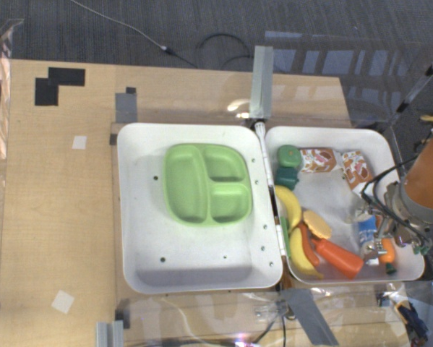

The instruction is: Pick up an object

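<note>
My gripper (379, 243) hangs low over the right front corner of the right bin (332, 137), below the arm's orange band (427, 179). Directly beside it are a small blue bottle (367, 230) and a little orange piece (388, 252); whether it touches either is unclear. Just to its left lies an orange carrot (337, 256). Further left are two yellow bananas (290, 207), a tan bun-like piece (317, 225) and a dark green cylinder (288, 166). Two printed snack packets (319, 160) lie at the bin's back.
The left bin (140, 215) holds a light green divided plate (205, 184). A grey metal post (261, 82) stands behind the seam between the bins. Black cables loop around the wrist (379, 186) at the right bin's edge.
</note>
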Action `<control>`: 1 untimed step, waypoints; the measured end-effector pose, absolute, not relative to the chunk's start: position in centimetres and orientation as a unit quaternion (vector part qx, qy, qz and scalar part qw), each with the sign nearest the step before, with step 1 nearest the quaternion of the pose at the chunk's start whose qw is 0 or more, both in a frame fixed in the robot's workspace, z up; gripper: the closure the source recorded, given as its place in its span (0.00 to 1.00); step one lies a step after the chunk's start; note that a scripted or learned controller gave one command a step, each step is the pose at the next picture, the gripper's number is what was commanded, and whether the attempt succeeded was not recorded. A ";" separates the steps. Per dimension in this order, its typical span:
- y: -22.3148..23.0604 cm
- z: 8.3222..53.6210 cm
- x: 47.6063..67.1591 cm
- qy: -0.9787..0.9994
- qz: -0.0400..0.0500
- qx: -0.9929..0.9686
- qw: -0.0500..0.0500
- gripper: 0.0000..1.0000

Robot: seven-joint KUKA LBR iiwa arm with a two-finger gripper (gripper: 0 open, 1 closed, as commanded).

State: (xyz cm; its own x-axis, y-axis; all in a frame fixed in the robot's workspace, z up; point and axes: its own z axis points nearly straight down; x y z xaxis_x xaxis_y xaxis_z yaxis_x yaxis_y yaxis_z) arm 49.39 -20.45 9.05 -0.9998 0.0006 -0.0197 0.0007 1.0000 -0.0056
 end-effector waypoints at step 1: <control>-20.4 9.0 49.4 1.000 -0.003 -0.020 0.010 0.00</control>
State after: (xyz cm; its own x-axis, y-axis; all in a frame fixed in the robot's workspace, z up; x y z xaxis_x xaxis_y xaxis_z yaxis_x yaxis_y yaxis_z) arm 49.38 -20.41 9.04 -0.9990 -0.0395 -0.0189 -0.0394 0.9992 -0.0057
